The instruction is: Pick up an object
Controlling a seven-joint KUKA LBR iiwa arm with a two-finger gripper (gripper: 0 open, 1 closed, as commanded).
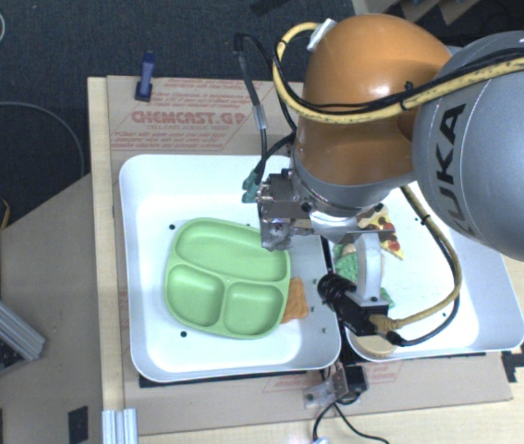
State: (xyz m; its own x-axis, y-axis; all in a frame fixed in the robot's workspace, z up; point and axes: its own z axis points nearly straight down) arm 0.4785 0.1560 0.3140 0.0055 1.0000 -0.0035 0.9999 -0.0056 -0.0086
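A light green divided plate (225, 280) lies in the left white bin (151, 248), near its middle. An orange wedge-shaped piece (295, 302) rests against the plate's right edge. My gripper (275, 234) hangs under the orange wrist band, right over the plate's upper right rim. The arm's bulk hides much of the gripper. In the right bin (483, 303) I see a green and white item (359, 271) and a pizza-slice toy (379, 228), both partly covered by the arm.
A tan round-edged object (377, 345) peeks out at the right bin's front left corner. Cables (428, 313) loop from the wrist across the right bin. A blue clip (145, 75) lies on the cardboard behind the bins.
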